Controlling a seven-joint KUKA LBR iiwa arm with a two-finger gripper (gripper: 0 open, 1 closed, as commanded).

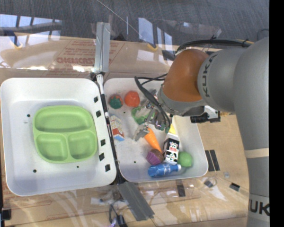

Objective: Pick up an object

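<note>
My gripper (148,120) reaches down into the right bin (126,170), under the orange wrist band. Its tip hangs among the objects in the middle of the bin. A green object (140,113) lies right beside it on the left, partly hidden by the gripper's metal parts. An orange carrot (153,138) lies just below the tip. A red ball (131,99) and a small green and red piece (115,101) sit at the far side of the bin.
A small carton (116,128) lies by the right bin's left wall. A black-and-white bottle (171,148), a purple object (155,157), a blue bottle (164,170) and a green ball (185,160) crowd the near right corner. The left bin (14,98) holds a green divided tray (64,133).
</note>
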